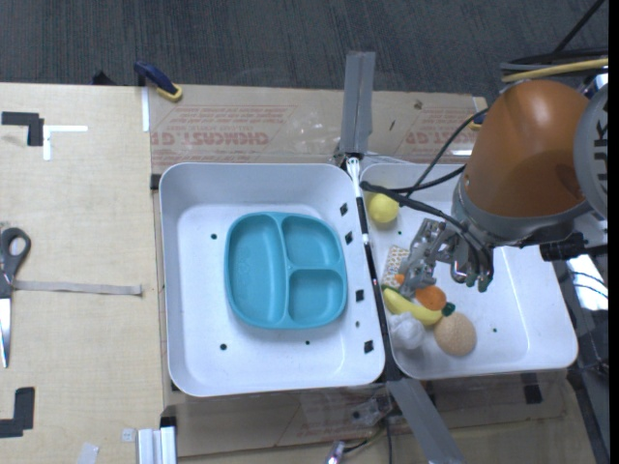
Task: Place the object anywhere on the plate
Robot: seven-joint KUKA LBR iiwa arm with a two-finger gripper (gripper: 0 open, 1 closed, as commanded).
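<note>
From above, the tool (423,267) hung low in the right bin (527,341), over a cluster of toy food: a banana (410,305), an orange piece (432,298), a tan ball (455,335) and a lemon (383,210) farther back. Whether it was clenched or released could not be told. The blue divided plate (286,270) lay in the left bin (193,356).

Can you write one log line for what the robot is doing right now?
gripper over toys in right bin | banana not picked | blue plate bare, left bin
</note>
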